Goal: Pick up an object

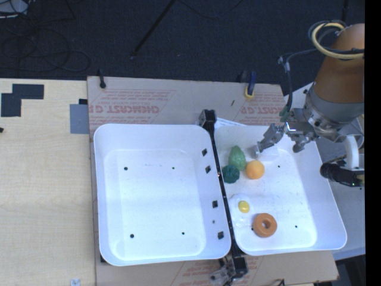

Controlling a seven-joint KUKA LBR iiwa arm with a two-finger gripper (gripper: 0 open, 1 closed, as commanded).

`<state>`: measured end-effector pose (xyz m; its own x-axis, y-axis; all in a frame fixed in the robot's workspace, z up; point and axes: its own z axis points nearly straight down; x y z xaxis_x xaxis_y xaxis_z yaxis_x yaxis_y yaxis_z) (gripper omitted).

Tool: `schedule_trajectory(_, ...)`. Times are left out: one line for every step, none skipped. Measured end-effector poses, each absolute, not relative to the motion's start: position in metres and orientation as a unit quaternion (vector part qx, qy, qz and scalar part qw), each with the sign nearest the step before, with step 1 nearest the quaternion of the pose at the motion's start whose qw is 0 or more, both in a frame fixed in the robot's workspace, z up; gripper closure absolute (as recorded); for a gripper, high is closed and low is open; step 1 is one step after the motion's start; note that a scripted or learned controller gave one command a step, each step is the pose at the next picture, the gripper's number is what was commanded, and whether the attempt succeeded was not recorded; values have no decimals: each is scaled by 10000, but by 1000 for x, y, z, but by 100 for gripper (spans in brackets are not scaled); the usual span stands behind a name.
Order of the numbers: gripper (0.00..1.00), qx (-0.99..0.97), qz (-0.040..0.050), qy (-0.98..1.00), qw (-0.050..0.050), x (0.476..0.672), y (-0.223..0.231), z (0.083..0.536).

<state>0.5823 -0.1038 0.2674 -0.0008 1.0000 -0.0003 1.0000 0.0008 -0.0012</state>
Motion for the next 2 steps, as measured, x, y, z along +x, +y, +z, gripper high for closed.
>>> schedule_trajectory(0,-7082,38,-7059,59,486,-112,213)
schedule_trajectory(0,-7070,7,-7072,4,529,-136,202)
